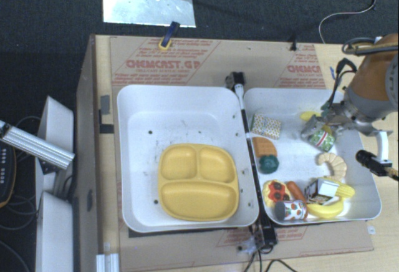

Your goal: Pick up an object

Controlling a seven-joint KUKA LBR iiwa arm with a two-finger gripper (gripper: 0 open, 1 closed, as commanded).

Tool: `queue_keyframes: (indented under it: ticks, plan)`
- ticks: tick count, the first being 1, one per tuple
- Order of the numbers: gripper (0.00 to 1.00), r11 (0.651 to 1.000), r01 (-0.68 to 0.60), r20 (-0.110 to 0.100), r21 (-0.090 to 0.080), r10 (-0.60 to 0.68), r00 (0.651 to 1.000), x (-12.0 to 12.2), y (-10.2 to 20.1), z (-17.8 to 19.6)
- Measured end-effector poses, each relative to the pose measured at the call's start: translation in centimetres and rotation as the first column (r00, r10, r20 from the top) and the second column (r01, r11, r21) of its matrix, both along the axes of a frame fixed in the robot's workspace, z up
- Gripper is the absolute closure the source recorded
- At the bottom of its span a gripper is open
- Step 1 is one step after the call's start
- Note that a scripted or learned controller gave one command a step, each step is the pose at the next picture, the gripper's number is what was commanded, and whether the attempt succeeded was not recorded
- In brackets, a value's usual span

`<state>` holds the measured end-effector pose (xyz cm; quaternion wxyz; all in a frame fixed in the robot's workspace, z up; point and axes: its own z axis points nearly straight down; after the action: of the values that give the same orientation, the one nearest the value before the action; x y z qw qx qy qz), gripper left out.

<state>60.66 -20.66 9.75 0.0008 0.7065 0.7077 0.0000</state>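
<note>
While the pincer point(322, 129) hangs near the right bin's point(374, 202) far edge, its spread is unclear.

Arm point(374, 77) reaches in from right, claw point(319, 132) lowered, wrist bent down.

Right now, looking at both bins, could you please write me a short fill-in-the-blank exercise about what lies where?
1. The yellow tray lies in the ____ bin.
2. The tray has ____ compartments.
3. The banana lies in the ____ bin, near its front edge.
4. The arm reaches in from the ____ of the view.

Missing words: left; three; right; right
</note>
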Motion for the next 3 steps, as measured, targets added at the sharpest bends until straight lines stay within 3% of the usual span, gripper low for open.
queue_keyframes:
  ticks: [1,2,3]
  plan:
    - [1.0,1.0,-0.001,0.004,-0.001,0.001,1.0,0.1,0.0,1.1]
    - [1.0,1.0,-0.002,0.001,0.001,0.002,1.0,-3.9,5.3,5.5]
    - [1.0,1.0,-0.003,0.005,-0.001,0.003,1.0,6.3,3.2,11.3]
